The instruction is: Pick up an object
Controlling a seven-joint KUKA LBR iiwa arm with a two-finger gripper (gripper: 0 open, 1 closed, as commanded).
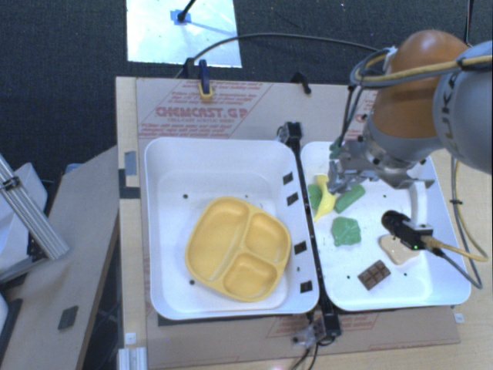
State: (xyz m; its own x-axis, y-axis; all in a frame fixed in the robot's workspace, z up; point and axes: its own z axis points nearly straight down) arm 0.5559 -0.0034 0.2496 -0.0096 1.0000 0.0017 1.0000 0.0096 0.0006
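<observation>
My gripper hangs low at the left side of the right bin, under the grey wrist with its orange band. Right below it lie a small yellow piece, a dark green piece against the bin's left wall, and a green oblong piece slanting to the right. The gripper looks close to or touching these. A green leafy lump lies just in front of them. A brown chocolate-like bar and a tan flat piece lie nearer the front.
The left bin holds a yellow divided plate. A black divider rail runs between the two bins. The arm covers the right bin's back right part.
</observation>
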